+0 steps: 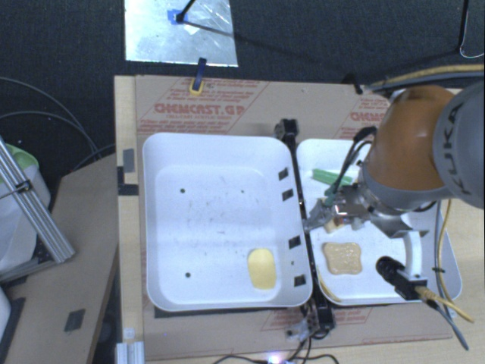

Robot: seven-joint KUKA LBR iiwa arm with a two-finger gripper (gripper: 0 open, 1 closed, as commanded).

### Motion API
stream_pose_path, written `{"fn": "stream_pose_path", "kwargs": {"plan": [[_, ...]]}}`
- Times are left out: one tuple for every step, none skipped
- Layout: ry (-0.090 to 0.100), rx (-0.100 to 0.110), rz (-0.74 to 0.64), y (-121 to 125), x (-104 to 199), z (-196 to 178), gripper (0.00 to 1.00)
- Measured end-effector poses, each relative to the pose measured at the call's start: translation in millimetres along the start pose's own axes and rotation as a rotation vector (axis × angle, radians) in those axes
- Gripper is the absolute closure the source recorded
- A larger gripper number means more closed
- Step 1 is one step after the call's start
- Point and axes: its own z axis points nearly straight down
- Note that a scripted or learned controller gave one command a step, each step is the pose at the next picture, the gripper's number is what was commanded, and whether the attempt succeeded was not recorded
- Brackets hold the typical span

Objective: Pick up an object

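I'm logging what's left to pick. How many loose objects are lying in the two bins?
3. A yellow object lies in the left bin, near its front right corner. In the right bin, a tan flat piece and a green object. The arm may hide more.

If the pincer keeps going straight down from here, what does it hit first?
Probably bare floor of the right bin, near the divider. The pincer hangs just above the tan flat piece in this view; depth is unclear, so it might clip that.
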Motion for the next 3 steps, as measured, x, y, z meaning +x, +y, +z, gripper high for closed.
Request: {"fn": "stream_pose_path", "kwargs": {"plan": [[-0.005,-0.003,0.012,26,-76,41,0.0],[-0.004,-0.001,0.008,50,-104,126,0.0],[-0.001,0.002,0.007,2,-89,140,0.0]]}}
